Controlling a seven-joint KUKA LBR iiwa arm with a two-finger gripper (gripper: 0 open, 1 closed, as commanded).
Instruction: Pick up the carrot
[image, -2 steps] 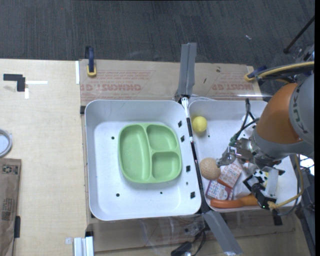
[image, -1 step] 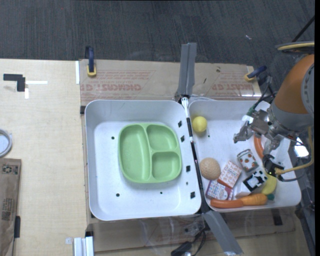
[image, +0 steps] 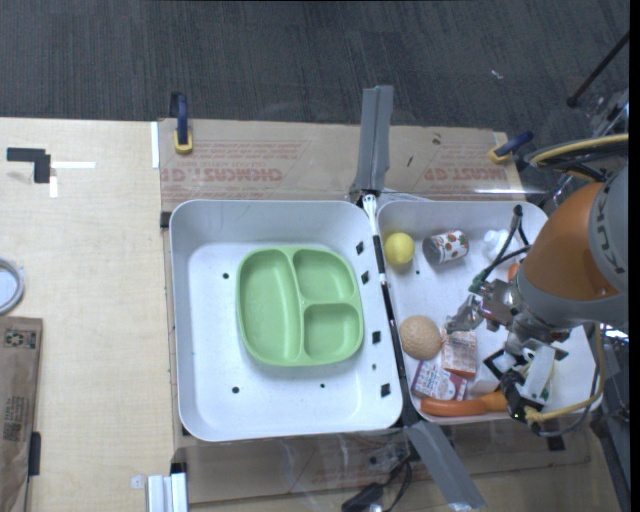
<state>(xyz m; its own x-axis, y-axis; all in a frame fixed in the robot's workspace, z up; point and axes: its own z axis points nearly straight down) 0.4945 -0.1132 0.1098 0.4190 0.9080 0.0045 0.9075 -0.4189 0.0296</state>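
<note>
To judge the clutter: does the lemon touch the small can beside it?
Apart. The camera view shows a strip of white bin floor between the lemon and the can.

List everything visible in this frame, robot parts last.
left bin: one, white, view's left.
plate: one, green, three compartments, in left bin.
right bin: one, white, view's right.
carrot: one, orange, right bin, along near wall.
yellow ball: one, yellow, right bin, far left corner.
can: one, white with red, beside yellow ball.
egg-shaped thing: one, tan, by right bin's left wall.
packet: count unclear, red-white, just beyond carrot.
arm: one, grey, orange band, from right.
end effector: one, metal, above right bin's middle.
</note>
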